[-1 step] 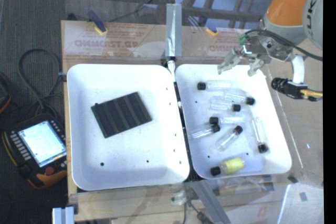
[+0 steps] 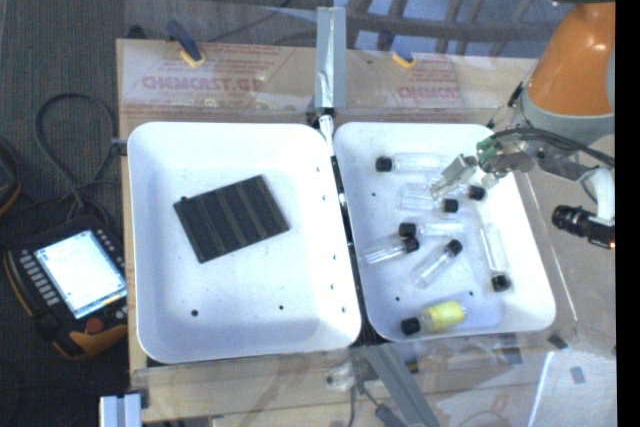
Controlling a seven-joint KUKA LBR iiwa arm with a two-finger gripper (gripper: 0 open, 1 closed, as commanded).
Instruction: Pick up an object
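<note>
yellow-filled vial (image 2: 437,317) at right bin (image 2: 535,310) front | six clear vials behind | gripper (image 2: 468,169) over them, grip state unclear | left bin (image 2: 150,215): one black panel (image 2: 231,217)

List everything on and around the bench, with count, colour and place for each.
left bin: 1, white, left half of bench.
right bin: 1, white, right half of bench.
ridged panel: 1, black, lying flat in left bin.
clear vials: about seven, transparent with black caps, scattered in right bin.
yellow vial: 1, yellow with black cap, near front edge of right bin.
handheld screen unit: 1, black and orange, lit, left of bench.
cable: 1, black, looped on floor at left.
arm: 1, grey and orange, from the right.
gripper: 1, over right bin's upper right part.
</note>
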